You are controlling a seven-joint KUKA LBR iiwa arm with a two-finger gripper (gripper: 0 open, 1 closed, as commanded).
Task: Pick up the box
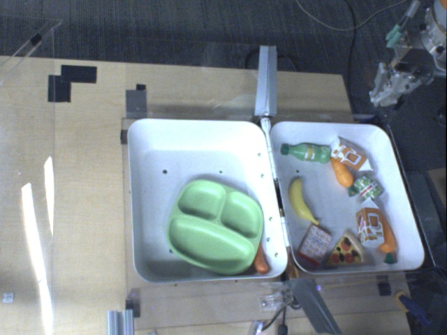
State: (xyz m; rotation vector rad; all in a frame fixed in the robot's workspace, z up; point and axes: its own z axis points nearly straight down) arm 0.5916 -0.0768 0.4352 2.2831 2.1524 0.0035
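Note:
A small dark red box (316, 243) lies near the front edge of the right bin (398, 160), between a banana (302, 201) and a pizza slice toy (346, 250). Two orange-and-white cartons lie in the same bin, one at the back (350, 156) and one at the front right (370, 225). My gripper (390, 84) hangs high at the top right, beyond the right bin's back corner and far from the box, with nothing seen in it.
The right bin also holds a green bottle (307, 152), a carrot (342, 175), a small green pack (367, 187) and another carrot (389, 244). In the left bin (150, 145) sits a green divided plate (215, 225) with an orange piece (260, 262) at its front right edge.

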